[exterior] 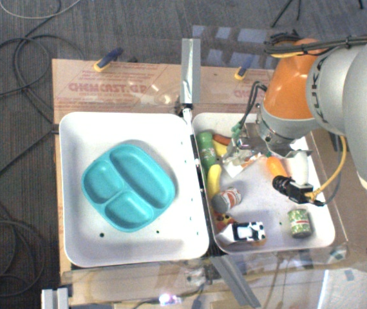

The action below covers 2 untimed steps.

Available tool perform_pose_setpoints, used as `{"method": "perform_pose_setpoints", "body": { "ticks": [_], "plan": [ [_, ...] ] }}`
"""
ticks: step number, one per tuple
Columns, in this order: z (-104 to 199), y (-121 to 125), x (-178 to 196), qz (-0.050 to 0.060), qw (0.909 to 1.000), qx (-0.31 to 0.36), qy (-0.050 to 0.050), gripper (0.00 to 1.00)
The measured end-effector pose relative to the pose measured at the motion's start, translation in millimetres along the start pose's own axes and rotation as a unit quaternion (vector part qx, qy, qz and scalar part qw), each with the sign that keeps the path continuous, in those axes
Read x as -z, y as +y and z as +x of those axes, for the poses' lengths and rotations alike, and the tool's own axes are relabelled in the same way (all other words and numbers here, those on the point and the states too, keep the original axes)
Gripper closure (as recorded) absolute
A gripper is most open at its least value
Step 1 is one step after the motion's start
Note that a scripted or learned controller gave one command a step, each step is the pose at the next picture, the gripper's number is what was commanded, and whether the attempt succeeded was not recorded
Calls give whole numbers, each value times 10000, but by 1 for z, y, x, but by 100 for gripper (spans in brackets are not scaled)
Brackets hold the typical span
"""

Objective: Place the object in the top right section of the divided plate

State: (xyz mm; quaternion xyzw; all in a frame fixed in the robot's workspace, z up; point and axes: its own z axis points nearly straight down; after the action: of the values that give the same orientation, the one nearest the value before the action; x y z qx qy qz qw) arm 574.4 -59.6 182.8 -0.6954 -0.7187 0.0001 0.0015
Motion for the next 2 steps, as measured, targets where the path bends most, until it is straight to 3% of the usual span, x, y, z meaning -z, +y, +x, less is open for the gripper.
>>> {"method": "perform_pose_setpoints", "body": {
  "ticks": [1, 2],
  "plan": [
    [49, 61, 109, -7, 9993, 378, -28, 100],
    [113, 20, 46, 12, 9970, 773, -15, 100]
  ]
}}
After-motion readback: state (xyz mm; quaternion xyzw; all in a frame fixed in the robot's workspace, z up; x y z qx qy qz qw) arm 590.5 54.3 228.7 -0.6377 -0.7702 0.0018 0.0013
